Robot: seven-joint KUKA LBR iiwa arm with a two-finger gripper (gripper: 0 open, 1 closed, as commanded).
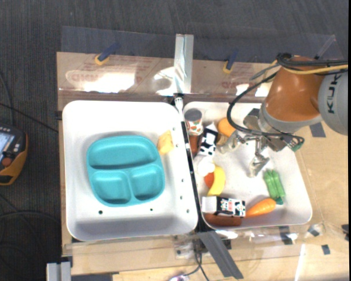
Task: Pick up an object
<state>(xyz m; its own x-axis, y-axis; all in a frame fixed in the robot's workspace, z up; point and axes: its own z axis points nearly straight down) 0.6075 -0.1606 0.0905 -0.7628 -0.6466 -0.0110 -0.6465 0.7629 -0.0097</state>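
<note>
- I see the arm reaching in from 3 o'clock, its orange band over the upper right corner of the right bin (301, 206); the gripper (258, 160) hangs low over the bin's open floor, a spot with room for it to come down without bumping the toys
- From this slanted view I cannot tell how far the gripper is open; I see nothing lodged in it, so I judge it holds no object for now
- The candidates for the pick sit crowded in the right bin: a green pod-like toy (274, 186) just beside the gripper at its 5 o'clock; an orange carrot (261, 207) farther toward 6 o'clock by the front wall; a banana (216, 181) at 8 o'clock; a small carton with a cow print (230, 205) near the front; a black and white item (207, 142) and an orange piece (225, 126) toward 10 o'clock
- The green toy looks the nearest target, though I would call that a guess
- The left bin (76, 157) carries a teal divided tray (126, 170) with a small yellow piece (165, 142) at its 2 o'clock against the wall; both bins rest side by side on the table (330, 174) so things can move across the shared wall
</note>
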